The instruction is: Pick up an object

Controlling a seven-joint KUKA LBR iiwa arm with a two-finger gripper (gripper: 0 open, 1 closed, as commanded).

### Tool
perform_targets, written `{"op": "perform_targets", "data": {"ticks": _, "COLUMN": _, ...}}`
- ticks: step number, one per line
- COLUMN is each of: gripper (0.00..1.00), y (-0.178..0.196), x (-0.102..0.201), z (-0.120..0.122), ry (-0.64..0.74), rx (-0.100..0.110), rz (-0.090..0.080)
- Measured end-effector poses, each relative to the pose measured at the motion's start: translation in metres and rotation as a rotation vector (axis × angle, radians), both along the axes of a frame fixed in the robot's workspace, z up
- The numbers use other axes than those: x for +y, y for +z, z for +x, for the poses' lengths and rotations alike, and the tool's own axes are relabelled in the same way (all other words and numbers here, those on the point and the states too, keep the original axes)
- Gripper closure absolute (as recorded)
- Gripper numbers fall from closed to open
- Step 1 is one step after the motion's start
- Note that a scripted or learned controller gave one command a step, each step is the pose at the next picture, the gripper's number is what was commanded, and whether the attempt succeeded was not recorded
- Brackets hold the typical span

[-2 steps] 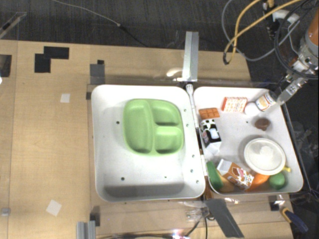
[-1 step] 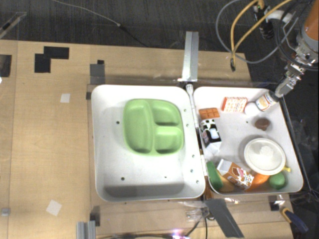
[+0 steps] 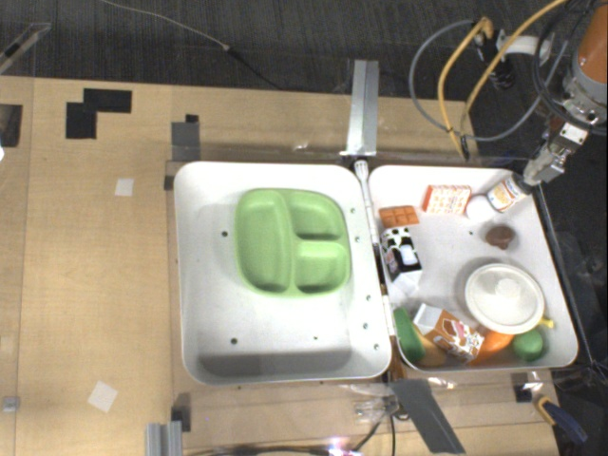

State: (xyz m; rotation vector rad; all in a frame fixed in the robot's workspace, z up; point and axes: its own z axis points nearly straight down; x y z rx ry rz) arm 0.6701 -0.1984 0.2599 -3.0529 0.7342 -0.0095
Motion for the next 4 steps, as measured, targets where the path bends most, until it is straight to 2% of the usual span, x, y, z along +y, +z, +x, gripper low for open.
{"op": "perform_targets", "data": {"ticks": 1, "gripper": 1.00, "y": 0.008, "x": -0.006, "z": 0.000, "ry": 0.226, "rx": 0.000, "rz": -0.002}}
{"op": "perform_targets", "data": {"ticks": 3, "gripper": 1.00, "y": -0.015, "x": -0.005, "z": 0.000, "ry": 0.278, "rx": 0.004, "rz": -0.001}}
{"op": "perform_targets", "data": {"ticks": 4, "gripper": 1.00, "y": -0.054, "x": -0.007, "z": -0.055, "ry": 0.273, "rx": 0.006, "rz": 0.002}}
